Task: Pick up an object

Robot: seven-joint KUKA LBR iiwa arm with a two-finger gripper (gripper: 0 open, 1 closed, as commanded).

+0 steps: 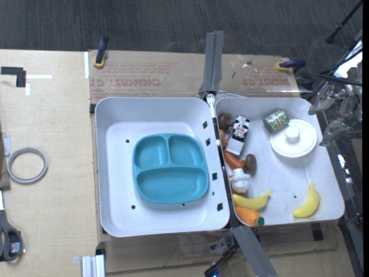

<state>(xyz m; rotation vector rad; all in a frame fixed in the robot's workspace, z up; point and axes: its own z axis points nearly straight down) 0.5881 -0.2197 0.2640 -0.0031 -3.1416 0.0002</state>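
Jaws: couldn't tell whether released or clenched. Gripper (337,117) sat blurred at the right bin's (334,178) outer edge, nothing visibly between them. Nearest candidate was the white knobbed lid (294,138), just left of the gripper, lying flat, round, no preferred axis. Green can (276,120) lay on its side touching the lid's far-left rim. Yellow banana (307,202) lay alone nearer the camera, long axis diagonal. I'd judge the lid's knob the easiest pinch.
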